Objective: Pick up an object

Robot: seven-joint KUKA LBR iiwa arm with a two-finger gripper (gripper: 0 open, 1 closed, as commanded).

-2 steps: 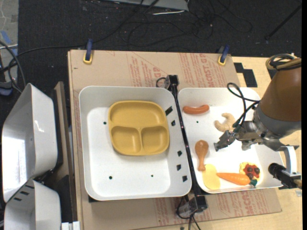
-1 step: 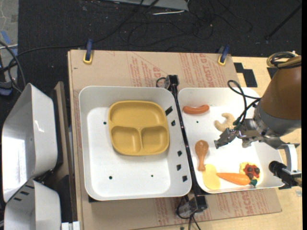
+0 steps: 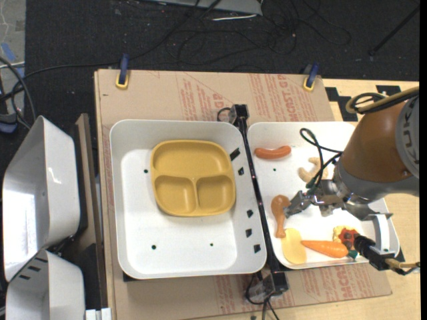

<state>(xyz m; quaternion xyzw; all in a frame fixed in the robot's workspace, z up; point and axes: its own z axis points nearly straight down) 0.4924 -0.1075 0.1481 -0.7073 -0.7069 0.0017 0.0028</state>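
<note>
Taking the right bin (image 3: 320, 131) as the landmark, its near edge holds a carrot (image 3: 325, 248) lying flat beside a pale yellow spoon-shaped piece (image 3: 293, 248), with a small red and yellow toy (image 3: 345, 235) just past the carrot's thick end. A step farther in, the gripper (image 3: 298, 203) hangs low over the bin's middle, its fingers spread and nothing between them, right beside a brown drumstick-like piece (image 3: 279, 211) near the bin's left wall. Beyond that lie a small beige piece (image 3: 308, 172) and, toward the far edge, a sausage (image 3: 273, 153). Left of this bin, the other bin (image 3: 127, 179) holds a yellow divided plate (image 3: 193, 177). The drumstick looks like the likeliest target, though the closing fingers may clip its rounded end and push it against the wall instead of trapping it. The loose cable (image 3: 319, 153) trailing by the wrist could also drag the beige piece.
</note>
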